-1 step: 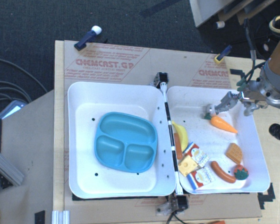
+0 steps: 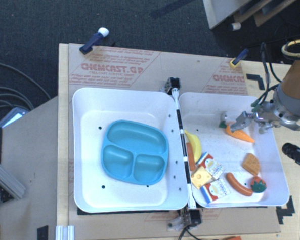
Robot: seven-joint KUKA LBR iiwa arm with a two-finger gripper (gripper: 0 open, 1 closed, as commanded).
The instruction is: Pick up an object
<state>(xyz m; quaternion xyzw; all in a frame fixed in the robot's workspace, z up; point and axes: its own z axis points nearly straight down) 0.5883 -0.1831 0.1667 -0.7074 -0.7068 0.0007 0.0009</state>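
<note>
Gripper (image 2: 239, 122) hovering low in right bin (image 2: 283, 173), fingertips sitting right over carrot (image 2: 239, 134) at bin's twelve o'clock; finger spread — cannot tell. Sausage (image 2: 238, 184), cracker (image 2: 250, 163) lying toward five o'clock; banana (image 2: 193, 144) at nine, against the divider wall.

- The desk (image 2: 143, 66) is topped by a tan sheet printed with reddish lettering.
- Dark carpeted floor (image 2: 70, 10) is seen beyond its far edge.
- Grey cables (image 2: 10, 90) are looped on the floor at the left.
- A blue-handled clamp (image 2: 93, 40) is fixed at the far left corner of the desk.
- A pale boxy piece of furniture (image 2: 238, 10) is seen at the top right.
</note>
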